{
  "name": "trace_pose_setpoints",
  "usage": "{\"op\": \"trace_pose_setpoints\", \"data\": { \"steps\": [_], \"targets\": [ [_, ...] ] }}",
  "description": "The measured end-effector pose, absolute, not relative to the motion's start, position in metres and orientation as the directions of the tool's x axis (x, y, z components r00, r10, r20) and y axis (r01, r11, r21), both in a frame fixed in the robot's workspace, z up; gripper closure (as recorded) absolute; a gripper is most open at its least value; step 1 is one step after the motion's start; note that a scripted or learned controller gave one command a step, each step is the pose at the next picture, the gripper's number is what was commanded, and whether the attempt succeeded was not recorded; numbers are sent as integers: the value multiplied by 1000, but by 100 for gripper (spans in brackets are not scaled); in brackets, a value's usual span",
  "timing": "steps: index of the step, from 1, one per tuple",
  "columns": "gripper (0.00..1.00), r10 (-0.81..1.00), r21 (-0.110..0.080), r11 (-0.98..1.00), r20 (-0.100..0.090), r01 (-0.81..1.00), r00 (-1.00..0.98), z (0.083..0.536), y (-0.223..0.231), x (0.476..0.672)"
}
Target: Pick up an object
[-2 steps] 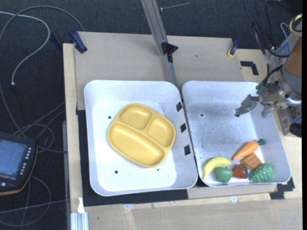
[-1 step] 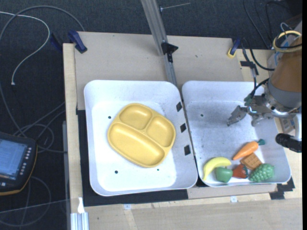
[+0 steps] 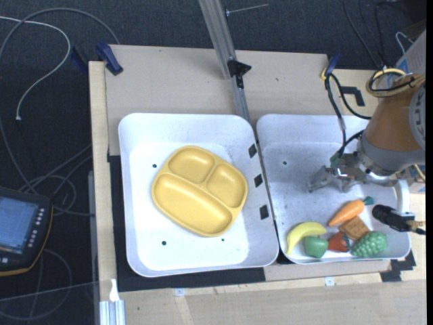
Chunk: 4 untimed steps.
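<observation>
The grey two-finger gripper hangs with fingers spread, grasping nothing, over the right white bin, its wrist partly cut off, near the orange plastic carrot.

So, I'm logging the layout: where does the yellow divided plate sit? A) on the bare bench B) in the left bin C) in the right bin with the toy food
B: the yellow divided plate lies in the left bin, while the toy food is clustered in the right bin.

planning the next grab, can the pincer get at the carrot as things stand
Probably yes. The pincer hangs in the same right bin, just up-left of the carrot, which lies on top of the pile with bare floor between them.
</observation>
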<state>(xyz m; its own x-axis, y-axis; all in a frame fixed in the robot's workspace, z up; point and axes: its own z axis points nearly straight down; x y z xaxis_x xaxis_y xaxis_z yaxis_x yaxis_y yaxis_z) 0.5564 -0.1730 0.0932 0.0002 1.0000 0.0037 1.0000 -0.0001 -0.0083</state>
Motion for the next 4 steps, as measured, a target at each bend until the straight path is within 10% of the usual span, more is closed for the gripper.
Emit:
{"op": "trace_pose_setpoints", "data": {
  "steps": [1, 4],
  "targets": [
    [100, 1000, 1, 1, 2, 1000, -1, 109, -173, 559],
    [100, 1000, 9, 2, -3, 1000, -2, 281, -178, 561]
  ]
}}
